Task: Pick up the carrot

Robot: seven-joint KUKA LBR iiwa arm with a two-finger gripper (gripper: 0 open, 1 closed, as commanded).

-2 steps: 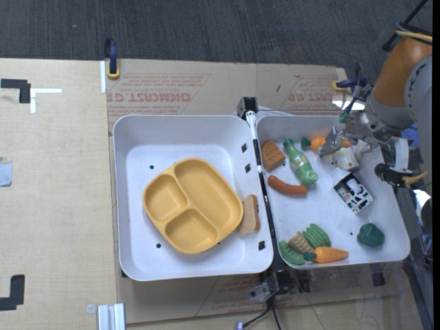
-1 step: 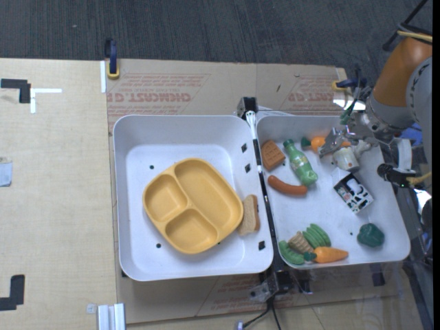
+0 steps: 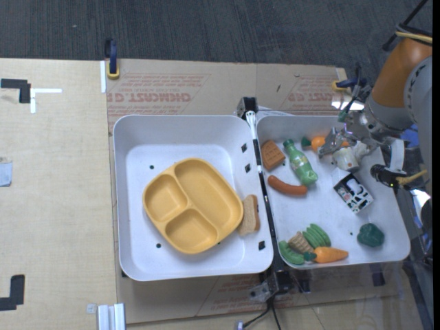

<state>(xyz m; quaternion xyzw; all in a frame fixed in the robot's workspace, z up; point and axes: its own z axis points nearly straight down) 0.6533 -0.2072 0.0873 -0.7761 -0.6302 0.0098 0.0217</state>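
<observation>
In the right-hand shallow white plastic bin [image 3: 385, 215], the grey arm with its orange band [image 3: 395, 81] reaches over the far corner. Its two-finger gripper [image 3: 342, 141] hangs there beside a small orange piece; how wide it stands, or whether it holds anything, I cannot tell. The orange toy carrot with green top [image 3: 330, 255] lies at the near rim, across the bin from the gripper, its long axis parallel to that rim.

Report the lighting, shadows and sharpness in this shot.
Camera view: even, diffuse light; soft shadow under the yellow three-compartment plastic plate; mild glare on the right white bin; the orange toy carrot is sharp; the gripper at the bin's far corner is slightly blurred, its detail hard to read.
</observation>
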